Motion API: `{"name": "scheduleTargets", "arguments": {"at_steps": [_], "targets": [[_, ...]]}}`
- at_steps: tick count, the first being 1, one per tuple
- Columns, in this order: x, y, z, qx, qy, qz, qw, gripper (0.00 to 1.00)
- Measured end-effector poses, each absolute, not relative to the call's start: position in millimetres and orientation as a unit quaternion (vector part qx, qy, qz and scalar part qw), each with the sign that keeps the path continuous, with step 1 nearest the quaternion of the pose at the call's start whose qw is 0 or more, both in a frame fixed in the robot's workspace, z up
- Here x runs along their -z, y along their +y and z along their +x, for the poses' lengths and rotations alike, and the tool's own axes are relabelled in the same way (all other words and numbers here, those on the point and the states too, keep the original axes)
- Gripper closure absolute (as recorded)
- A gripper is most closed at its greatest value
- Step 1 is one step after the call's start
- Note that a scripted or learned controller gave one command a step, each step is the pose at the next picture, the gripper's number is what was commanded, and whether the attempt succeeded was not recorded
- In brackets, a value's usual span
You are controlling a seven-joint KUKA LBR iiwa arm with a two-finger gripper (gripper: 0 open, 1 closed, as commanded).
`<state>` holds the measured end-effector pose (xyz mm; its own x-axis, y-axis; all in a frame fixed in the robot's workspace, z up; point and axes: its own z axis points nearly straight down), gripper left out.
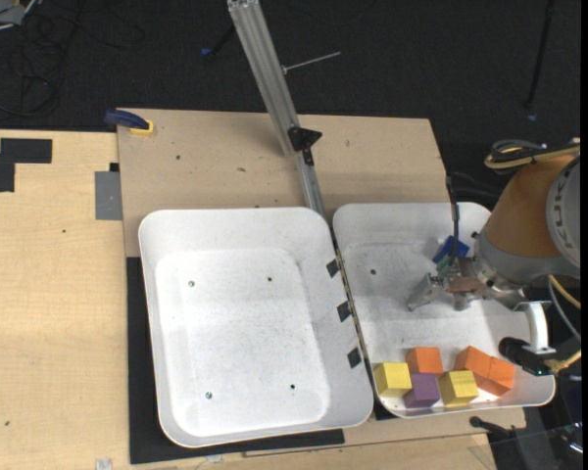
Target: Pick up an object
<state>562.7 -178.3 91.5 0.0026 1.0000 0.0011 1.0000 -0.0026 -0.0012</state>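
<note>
Arm reaches in from right over right bin (392, 225). Claw (433, 292) low over bin floor, in middle part; fingers look spread apart, nothing between them. Blocks well apart from claw, at near edge of same bin: yellow (393, 376), orange (424, 359), purple (423, 390), second yellow (460, 386), bigger orange (489, 368). Left bin (162, 233) beside it.

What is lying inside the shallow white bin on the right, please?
The right white bin holds small blocks along its near edge: two yellow blocks, three orange blocks and one purple block. The gripper hangs above its floor, covering whatever lies beneath it.
</note>
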Motion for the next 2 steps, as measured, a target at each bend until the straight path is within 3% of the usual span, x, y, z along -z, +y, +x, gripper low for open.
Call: {"name": "scheduleTargets", "arguments": {"at_steps": [1,2], "targets": [[-101.9,-179.4,561.8,-0.0005,-0.704,-0.711,0.002,1.00],[-162.7,-179.5,569.4,0.0009,-0.708,-0.707,-0.001,1.00]]}}
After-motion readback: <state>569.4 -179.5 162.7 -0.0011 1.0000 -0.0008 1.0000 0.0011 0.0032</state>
